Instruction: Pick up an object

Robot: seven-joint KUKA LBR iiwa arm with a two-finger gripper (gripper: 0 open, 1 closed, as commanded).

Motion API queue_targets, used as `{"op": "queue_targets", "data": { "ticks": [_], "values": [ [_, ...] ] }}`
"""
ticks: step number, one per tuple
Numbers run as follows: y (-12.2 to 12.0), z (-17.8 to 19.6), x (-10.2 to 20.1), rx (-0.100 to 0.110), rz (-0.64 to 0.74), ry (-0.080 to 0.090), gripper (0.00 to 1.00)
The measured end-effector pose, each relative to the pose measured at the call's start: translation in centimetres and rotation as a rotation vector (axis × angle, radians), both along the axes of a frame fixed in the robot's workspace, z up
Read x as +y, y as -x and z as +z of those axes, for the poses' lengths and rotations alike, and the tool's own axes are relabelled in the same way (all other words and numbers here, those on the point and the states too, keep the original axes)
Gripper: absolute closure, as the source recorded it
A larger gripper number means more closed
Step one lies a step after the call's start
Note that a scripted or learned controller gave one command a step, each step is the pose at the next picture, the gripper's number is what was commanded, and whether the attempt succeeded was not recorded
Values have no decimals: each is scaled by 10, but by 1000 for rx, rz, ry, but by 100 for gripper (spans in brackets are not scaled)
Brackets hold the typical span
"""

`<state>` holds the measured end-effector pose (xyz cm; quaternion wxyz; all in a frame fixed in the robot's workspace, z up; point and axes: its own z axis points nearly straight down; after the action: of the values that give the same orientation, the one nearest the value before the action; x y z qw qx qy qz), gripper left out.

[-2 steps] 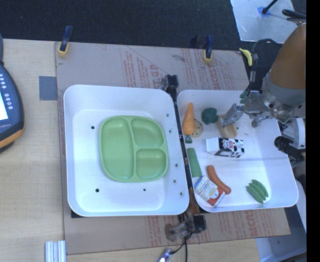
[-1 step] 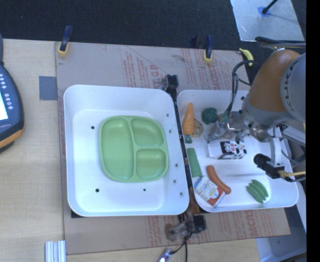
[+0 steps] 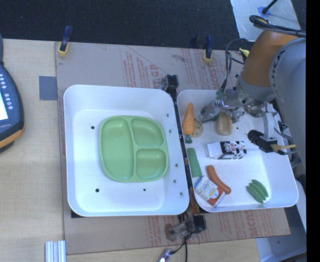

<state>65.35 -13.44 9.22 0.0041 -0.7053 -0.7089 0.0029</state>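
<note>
The small red-and-white food packet (image 3: 206, 190) and the red sausage-shaped toy (image 3: 218, 180) lie nearest, well below the gripper (image 3: 223, 112). The black-and-white printed card (image 3: 227, 149) lies closer, just below it. The tan rounded object (image 3: 223, 125) sits directly at the gripper; the orange plastic carrot (image 3: 188, 119) lies to its left. Gripper state: cannot tell. No object appears lifted, so the pick remains to be done.

A light wooden bench top (image 3: 23, 184) carries a brown cardboard sheet (image 3: 127, 64) printed with faint red lettering. Blue clamps (image 3: 65, 40) pin the sheet's far edge. Beyond that edge lies dark carpeted floor (image 3: 121, 10). A grey tape square (image 3: 47, 87) sits just left of the sheet.
</note>
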Motion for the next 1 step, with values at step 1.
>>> {"op": "queue_targets", "data": {
  "ticks": [1],
  "values": [
    [24, 0, -75, -5, -4, 1, 0]
  ]
}}
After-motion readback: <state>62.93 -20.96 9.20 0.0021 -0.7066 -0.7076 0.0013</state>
